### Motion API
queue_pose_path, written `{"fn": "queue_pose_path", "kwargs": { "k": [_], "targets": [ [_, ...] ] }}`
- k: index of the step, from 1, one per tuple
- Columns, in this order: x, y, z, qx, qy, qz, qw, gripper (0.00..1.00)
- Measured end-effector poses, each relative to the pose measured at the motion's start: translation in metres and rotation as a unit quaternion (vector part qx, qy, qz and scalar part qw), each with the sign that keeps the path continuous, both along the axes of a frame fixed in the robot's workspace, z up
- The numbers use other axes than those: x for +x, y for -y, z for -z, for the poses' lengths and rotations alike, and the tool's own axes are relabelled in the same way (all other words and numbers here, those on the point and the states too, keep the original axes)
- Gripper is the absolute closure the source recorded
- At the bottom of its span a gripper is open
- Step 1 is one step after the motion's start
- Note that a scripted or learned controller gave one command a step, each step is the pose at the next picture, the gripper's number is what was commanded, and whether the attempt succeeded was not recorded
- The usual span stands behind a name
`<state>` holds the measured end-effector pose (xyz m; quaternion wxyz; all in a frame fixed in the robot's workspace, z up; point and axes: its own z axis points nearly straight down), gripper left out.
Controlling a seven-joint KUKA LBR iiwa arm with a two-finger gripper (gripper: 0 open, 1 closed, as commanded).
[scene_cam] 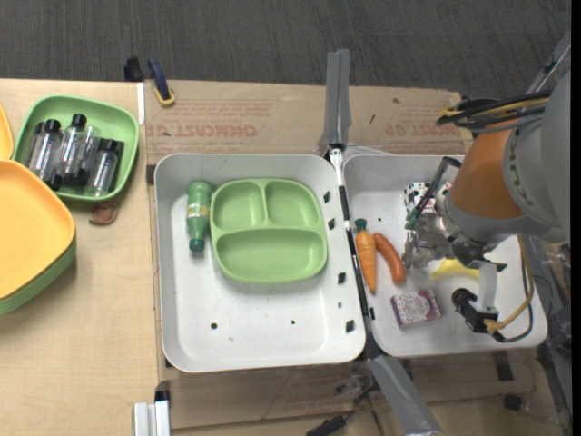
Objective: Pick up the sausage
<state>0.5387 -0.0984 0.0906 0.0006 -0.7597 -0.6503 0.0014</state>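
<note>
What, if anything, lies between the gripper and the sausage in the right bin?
Nothing visible. The gripper hangs just right of the sausage with bare bin floor between them. The carrot lies on the sausage's far side, and the purple packet sits below the gap.

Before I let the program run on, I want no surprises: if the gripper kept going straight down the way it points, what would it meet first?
Probably the right bin's floor, just right of the sausage. The gripper seems to point down there, though depth is unclear from this slanted view.

Single fixed camera above the bench, looking down aslant, left bin (172,271) and right bin (386,175) both in frame
</note>
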Motion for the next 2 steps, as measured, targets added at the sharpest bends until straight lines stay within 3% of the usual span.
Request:
{"fn": "queue_pose_path", "kwargs": {
  "k": [1,2],
  "targets": [
    [-0.061,0.089,-0.027,0.0006,0.000,-0.011,0.9999,1.00],
    [-0.006,0.084,0.000,0.0002,0.000,-0.013,0.9999,1.00]
  ]
}}
